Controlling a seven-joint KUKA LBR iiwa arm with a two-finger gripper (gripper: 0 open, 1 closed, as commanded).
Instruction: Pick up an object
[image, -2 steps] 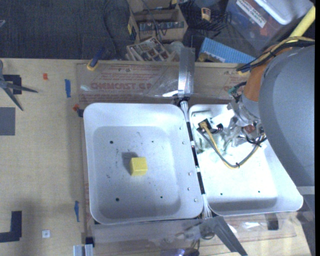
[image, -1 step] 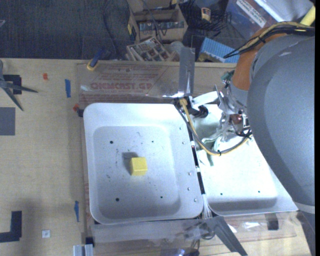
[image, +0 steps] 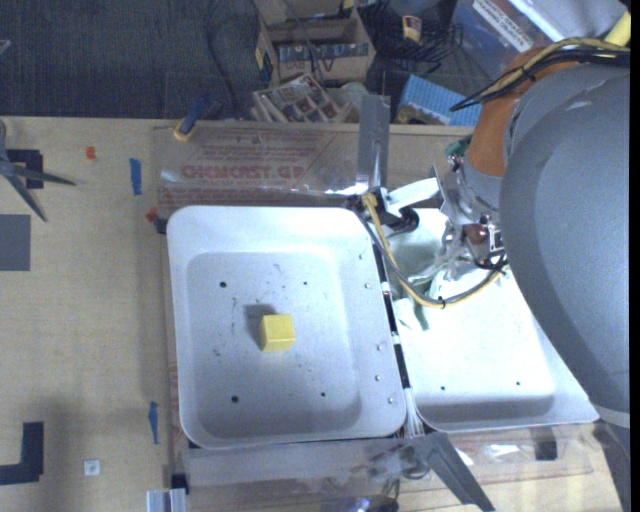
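Camera view: two white bins sit side by side on a wooden bench (image: 80, 330). The left bin (image: 200, 240) holds one yellow block (image: 277, 332), lying slightly 7 o'clock of the bin's centre, flat on the floor and well apart from every wall. A short shadow falls off the block toward 11 o'clock. Dark specks and a few small holes dot the bin floor around it.

The arm (image: 575, 230) comes in from 3 o'clock, its grey bulk covering much of the right bin (image: 490, 385). An orange band (image: 492, 135) shows above the wrist at about 1 o'clock of the scene. The gripper (image: 455, 250) hangs over the far part of the right bin, near the wall the two bins share, and well apart from the block. Whether it is apart or together I cannot tell; the wrist and cables hide it. Yellow and black cables (image: 400, 260) loop from the wrist toward 9 o'clock, along the divider.

Nothing is seen held.

At 12 o'clock of the left bin lies a clear sheet with red lettering (image: 245, 170). Blue tape (image: 136, 176) marks the bench at 10 o'clock.
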